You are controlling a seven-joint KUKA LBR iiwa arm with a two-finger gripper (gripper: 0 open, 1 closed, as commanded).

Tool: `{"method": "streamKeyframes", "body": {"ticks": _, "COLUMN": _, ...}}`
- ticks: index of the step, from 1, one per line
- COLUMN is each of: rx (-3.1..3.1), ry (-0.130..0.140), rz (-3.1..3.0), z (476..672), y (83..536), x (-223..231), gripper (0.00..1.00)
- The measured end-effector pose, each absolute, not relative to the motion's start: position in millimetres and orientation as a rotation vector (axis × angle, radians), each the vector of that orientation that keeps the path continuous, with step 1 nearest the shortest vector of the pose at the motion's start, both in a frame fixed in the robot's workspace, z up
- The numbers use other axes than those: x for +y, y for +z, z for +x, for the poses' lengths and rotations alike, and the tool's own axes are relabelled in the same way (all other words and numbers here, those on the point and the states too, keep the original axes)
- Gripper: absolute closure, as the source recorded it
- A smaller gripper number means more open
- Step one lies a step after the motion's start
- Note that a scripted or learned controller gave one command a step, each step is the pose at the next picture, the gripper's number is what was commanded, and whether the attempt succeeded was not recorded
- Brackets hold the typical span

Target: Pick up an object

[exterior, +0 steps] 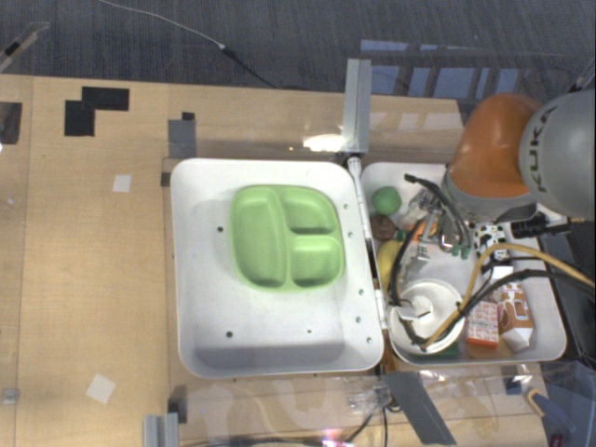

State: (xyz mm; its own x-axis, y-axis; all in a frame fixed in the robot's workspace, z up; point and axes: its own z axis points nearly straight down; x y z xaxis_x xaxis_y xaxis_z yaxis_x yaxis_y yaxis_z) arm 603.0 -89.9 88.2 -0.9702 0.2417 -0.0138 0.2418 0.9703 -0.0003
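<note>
A green divided plate (285, 237) lies in the left bin (209, 277). In the right bin (549, 329) I see a green ball (386, 199) at the far left corner, a yellow thing (385, 261) along the left wall, a white cup (428, 307) near the front, and an orange-and-white carton (498, 319) at the front right. My arm reaches down into the right bin, and the gripper (430, 240) sits low among cables over the bin's middle, just behind the white cup. Wrist and cables hide the gripper's tips.
A grey metal post (357, 105) stands at the back between the bins. Black and yellow cables (466, 296) loop over the right bin's front half. The wooden bench (84, 268) stretches to the left.
</note>
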Motion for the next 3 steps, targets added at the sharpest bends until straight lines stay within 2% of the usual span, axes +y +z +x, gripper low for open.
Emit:
{"method": "streamKeyframes", "body": {"ticks": 1, "rx": 3.125, "ry": -0.003, "rz": 0.128, "z": 631.6, "y": 89, "x": -133, "gripper": 0.0}}
{"method": "streamKeyframes", "body": {"ticks": 2, "rx": 3.119, "ry": -0.002, "rz": 0.257, "z": 624.2, "y": 88, "x": -100, "gripper": 0.0}}
{"method": "streamKeyframes", "body": {"ticks": 3, "rx": 3.102, "ry": -0.005, "rz": 0.25, "z": 629.3, "y": 104, "x": -100, "gripper": 1.0}}
